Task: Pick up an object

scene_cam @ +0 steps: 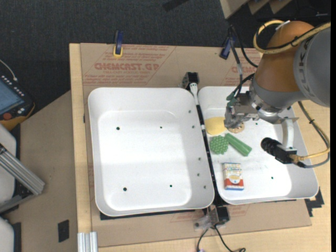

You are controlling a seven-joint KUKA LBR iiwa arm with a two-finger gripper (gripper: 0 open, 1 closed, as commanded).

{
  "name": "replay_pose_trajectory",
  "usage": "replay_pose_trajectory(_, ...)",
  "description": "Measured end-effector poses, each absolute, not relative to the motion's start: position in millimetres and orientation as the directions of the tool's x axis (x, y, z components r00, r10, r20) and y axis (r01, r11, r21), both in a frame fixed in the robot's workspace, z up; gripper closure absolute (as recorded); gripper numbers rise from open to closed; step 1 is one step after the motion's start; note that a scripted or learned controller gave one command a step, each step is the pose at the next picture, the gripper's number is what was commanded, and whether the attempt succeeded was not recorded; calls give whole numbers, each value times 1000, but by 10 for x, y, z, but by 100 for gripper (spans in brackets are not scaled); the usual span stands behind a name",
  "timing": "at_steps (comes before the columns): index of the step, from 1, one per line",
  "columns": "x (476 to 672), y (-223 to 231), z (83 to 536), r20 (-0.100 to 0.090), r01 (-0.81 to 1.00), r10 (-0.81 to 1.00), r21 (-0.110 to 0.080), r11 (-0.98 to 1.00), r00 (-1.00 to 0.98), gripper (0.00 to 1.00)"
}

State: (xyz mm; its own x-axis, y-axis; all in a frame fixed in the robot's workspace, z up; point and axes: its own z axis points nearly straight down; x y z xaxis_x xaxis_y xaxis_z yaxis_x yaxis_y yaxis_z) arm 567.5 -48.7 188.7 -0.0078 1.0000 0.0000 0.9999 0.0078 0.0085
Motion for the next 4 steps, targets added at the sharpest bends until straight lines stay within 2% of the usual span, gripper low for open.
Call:
replay_pose_trajectory(1, 5092, -275, 2616, 1, 1000, 1000, 4, 3, -3, 100)
replay_pose_trajectory(2, 5490, 5, 3680, 0, 1000, 1000, 17, 6, -6, 100)
replay_pose_trajectory(3, 5192, 656, 4085, 3, 1000, 1000, 7, 9, -9, 100)
replay_pose_trajectory(4, 4880, 1357, 4510, 4, 1000, 1000, 7, 10, -10, 100)
